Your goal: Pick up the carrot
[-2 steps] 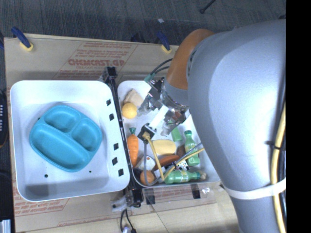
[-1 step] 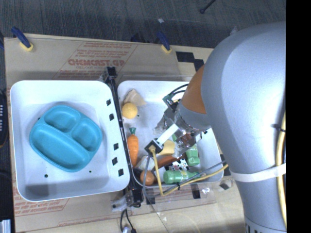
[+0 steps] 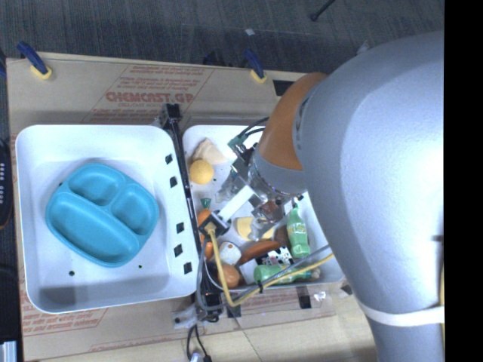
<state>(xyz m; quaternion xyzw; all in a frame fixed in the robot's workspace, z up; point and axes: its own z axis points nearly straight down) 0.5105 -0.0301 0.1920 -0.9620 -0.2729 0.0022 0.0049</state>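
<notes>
Orange tapered carrot (image 3: 204, 219), centre frame, at shallow white right bin's (image 3: 226, 131) left wall | likely light, stiff, slick; pinch mid-body | grey 2-finger gripper (image 3: 256, 211) near; grip state: cannot tell

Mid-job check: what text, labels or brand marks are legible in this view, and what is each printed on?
"CHEMCAST GP": large red print on the cardboard sheet under the bins, at its far side.
Smaller red lines above and below that name: too small to read.
Red print along the cardboard's near-left edge: blurred, unreadable.
Label on the green bottle in the right bin: too small to read.
</notes>
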